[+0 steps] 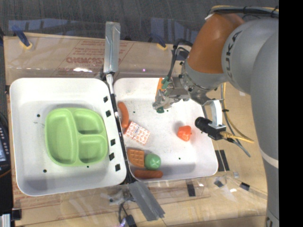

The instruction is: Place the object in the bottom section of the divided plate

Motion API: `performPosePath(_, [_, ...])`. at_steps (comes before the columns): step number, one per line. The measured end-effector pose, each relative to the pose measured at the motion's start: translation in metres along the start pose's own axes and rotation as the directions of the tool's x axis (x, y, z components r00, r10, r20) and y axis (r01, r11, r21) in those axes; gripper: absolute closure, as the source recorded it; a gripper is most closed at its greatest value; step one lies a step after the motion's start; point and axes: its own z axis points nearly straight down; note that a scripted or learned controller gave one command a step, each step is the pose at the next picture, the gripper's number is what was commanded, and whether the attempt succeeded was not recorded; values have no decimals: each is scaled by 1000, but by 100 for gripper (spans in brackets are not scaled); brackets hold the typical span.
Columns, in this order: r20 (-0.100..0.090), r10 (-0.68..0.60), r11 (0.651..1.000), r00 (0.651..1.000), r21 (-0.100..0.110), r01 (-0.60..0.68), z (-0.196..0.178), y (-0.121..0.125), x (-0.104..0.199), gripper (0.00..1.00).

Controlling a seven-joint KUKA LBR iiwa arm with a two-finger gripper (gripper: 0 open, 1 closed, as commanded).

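You saw the two-finger gripper (160, 107) hanging over the right white bin (201, 162); you could not tell its jaws' state; the green divided plate (75, 137) lay in the left white bin (23, 126).

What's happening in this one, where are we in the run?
The KUKA arm's gripper hangs over the upper part of the right bin, with something small, orange and green, at its fingers; whether it is truly gripped is unclear. The green divided plate sits in the left bin with nothing in its sections. A sausage, a wafer, a waffle, a green ball and an orange piece lie in the right bin.
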Motion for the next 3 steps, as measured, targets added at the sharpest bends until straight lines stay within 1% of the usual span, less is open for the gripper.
performPosePath(1, [2, 145, 989, 989, -6, -145, -18, -11, 25, 100])
performPosePath(2, [1, 282, 960, 960, -7, -282, -69, 56, 30, 100])
performPosePath(3, [2, 103, 995, 995, -3, -103, -83, 37, 103, 100])
